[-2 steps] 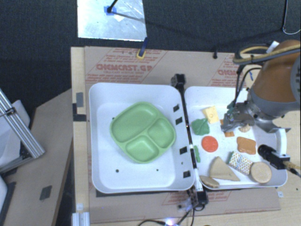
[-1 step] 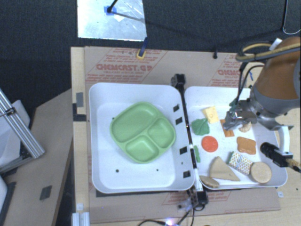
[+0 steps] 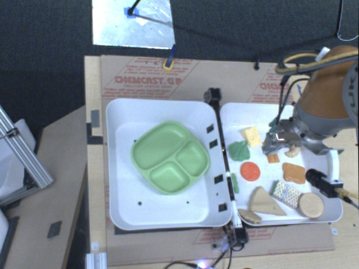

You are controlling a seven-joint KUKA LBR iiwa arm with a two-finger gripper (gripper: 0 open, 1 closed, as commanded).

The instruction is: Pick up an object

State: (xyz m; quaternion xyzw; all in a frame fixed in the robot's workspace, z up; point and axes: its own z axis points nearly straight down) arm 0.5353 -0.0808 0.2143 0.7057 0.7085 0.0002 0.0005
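Observation:
The right bin (image 3: pixel 235 116) holds several toy foods: a yellow cheese block (image 3: pixel 252 135), a green leafy piece (image 3: pixel 238 150), a red tomato slice (image 3: pixel 250 171), a small orange piece (image 3: pixel 273 158), a brown toast-like piece (image 3: pixel 293 172), a tan wedge (image 3: pixel 266 202), a patterned block (image 3: pixel 286 194) and a round tan disc (image 3: pixel 311 204). My gripper (image 3: pixel 275 142) hangs over the right bin's middle, just above the small orange piece and right of the cheese. A small beige item (image 3: pixel 292 151) lies beside it. I see nothing held.
The left bin (image 3: pixel 120 206) carries a green divided plate (image 3: pixel 170 157). A black divider with clips (image 3: pixel 220 150) runs between the bins. The grey and orange arm (image 3: pixel 331 94) covers the right bin's far right corner. A black part (image 3: pixel 321 182) overhangs its right rim.

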